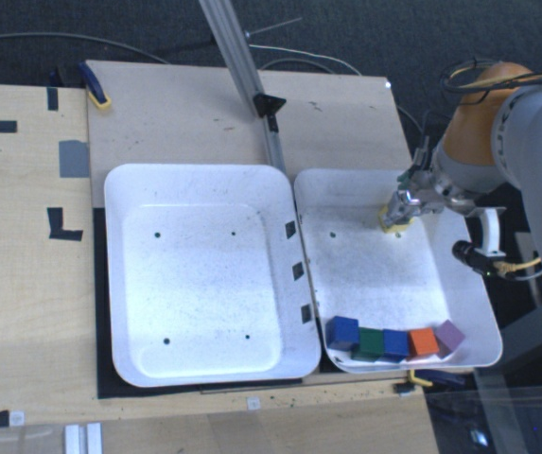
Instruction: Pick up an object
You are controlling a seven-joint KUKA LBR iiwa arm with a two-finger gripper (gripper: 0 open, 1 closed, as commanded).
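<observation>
From above, I see my gripper (pixel 399 214) over the far part of the right bin (pixel 375 263), its fingers closed on a small yellow object (pixel 391 219). Coloured blocks (pixel 393 340) sit well apart along the near wall. I would lift straight up, slowly, keeping the grip firm.

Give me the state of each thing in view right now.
hand: low over the right bin's far end, something yellowish at its tip; grip unclear.
right bin: holds blocks along its near edge.
blue block: resting, untouched.
green block: resting beside the blue one.
orange block: resting.
purple block: resting at the row's right end.
left bin: in place.
</observation>
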